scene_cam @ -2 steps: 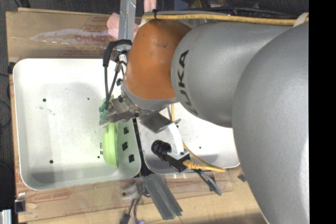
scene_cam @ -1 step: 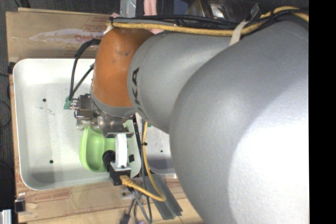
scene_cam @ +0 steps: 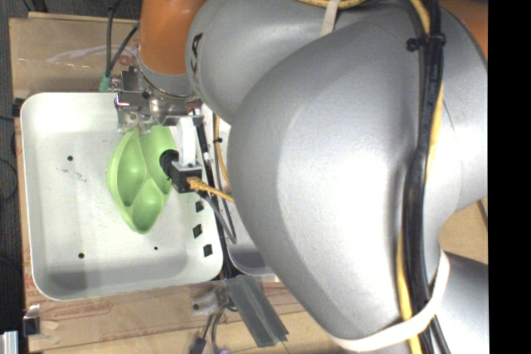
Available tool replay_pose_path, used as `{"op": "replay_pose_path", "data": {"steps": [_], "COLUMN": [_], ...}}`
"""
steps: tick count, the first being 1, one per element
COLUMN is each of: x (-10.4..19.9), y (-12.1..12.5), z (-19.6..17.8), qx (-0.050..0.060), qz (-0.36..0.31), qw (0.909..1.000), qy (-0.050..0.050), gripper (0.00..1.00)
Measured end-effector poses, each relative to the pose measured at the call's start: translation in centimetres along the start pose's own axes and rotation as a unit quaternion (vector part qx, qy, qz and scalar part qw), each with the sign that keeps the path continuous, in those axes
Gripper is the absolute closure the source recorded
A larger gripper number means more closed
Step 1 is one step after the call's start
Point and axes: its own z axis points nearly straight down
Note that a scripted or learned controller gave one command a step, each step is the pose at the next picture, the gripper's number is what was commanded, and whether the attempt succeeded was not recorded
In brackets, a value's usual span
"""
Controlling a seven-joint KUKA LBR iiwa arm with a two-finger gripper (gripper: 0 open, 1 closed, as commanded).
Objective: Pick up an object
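1. The jaws are sitting at the tip of the wrist, low over the top right part of the white bin [scene_cam: 50, 145]. Shiny metal bits and shadow are hiding them, so I cannot tell how far open they are or whether they are gripping anything.
2. The green thing [scene_cam: 139, 178] is lying just below the jaws in the view, towards the near edge of the bin. Its top end is reaching right up under the wrist. I cannot tell if it is touching the jaws or only sitting very close.
3. The green thing is long and lumpy, a bit like a pepper. Its long way is running from the jaws down towards the near edge, leaning only a little.
4. It is resting on the bin floor, close to the bin's right wall and well away from the left wall.
5. I am guessing the next move is hanging on that top end. The jaws are needing to close across the narrow way, not along the long way.
6. The big grey arm [scene_cam: 332, 162] is reaching in over the brown worktop [scene_cam: 50, 37] from the right.
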Motion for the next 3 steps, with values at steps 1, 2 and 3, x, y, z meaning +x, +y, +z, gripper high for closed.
{"op": "replay_pose_path", "data": {"steps": [1, 2, 3], "x": [0.8, 1.1, -0.9], "y": [-2.5, -10.5, -10.3], "z": [1.8, 2.6, 1.5], "qx": [-0.012, -0.014, -0.021], "qz": [0.001, -0.067, -0.082], "qw": [0.9999, 0.9976, 0.9963], "qy": [0.012, 0.012, 0.015], "gripper": [1.0, 1.0, 1.0]}}
